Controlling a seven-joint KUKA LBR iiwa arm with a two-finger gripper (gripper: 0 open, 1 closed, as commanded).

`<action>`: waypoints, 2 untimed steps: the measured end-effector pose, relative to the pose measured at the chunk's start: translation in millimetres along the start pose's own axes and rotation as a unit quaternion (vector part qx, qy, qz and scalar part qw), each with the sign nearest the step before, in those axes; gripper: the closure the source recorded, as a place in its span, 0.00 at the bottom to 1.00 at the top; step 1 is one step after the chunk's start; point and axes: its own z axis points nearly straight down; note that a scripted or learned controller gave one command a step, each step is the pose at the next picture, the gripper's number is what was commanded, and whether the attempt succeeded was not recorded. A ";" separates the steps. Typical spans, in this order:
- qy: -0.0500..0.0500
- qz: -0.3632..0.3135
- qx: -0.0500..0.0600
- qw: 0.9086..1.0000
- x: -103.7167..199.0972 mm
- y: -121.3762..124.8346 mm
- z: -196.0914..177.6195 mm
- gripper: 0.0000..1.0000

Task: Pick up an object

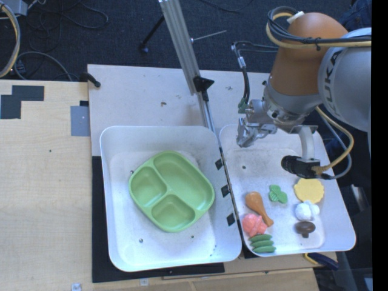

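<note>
From the overhead camera I see the gripper (245, 137) hanging over the far end of the right bin (339, 242), near its back-left corner. Nothing sits between the fingers, but I cannot tell from this slant whether they are spread or closed.

The candidates are all clustered at the near end of that bin, well apart from the gripper: a drumstick (259, 207), a pink piece (254, 224), green pods (262, 242), a small green leaf (278, 194), a yellow disc (309, 190), a white ball (305, 211) and a dark brown piece (305, 227).

I judge the arm has yet to choose a target. I would go for the yellow disc or the leaf, which have bare floor around them; the drumstick, pink piece and pods touch, so a closing finger may snag a neighbour.

The left bin (115, 162) holds a green divided tray (171, 190). The middle of the right bin is open for travel; its rims and the divider clips (225, 190) are the edges to watch.
</note>
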 end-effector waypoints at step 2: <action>0.000 0.000 0.000 1.000 76.4 -42.1 7.9 1.00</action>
